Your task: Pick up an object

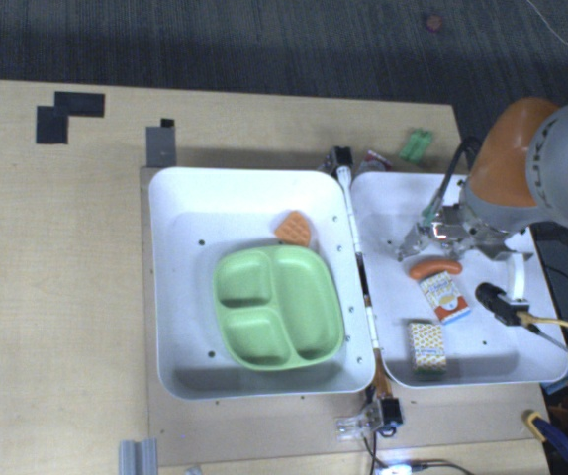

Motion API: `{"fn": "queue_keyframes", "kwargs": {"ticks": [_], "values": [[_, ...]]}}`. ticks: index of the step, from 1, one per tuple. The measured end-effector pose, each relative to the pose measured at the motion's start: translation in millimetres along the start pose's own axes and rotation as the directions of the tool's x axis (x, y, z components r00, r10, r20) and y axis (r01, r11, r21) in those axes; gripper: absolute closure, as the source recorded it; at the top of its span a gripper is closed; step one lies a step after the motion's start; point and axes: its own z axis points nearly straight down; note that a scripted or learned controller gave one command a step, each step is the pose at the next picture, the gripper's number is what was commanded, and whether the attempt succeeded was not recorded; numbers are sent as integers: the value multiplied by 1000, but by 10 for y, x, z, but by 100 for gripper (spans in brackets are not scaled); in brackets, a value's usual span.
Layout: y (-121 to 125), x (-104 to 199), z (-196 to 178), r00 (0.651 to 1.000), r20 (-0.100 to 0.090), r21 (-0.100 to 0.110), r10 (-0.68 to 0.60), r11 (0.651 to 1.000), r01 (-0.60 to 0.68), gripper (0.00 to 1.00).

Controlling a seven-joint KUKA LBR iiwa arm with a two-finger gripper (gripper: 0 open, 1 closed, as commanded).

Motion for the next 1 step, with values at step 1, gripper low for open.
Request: {"fn": "queue_keyframes", "kwargs": {"ticks": [1], "values": [[26, 11, -122, 1000, 0, -7, -2, 1000, 2, 100]]}}
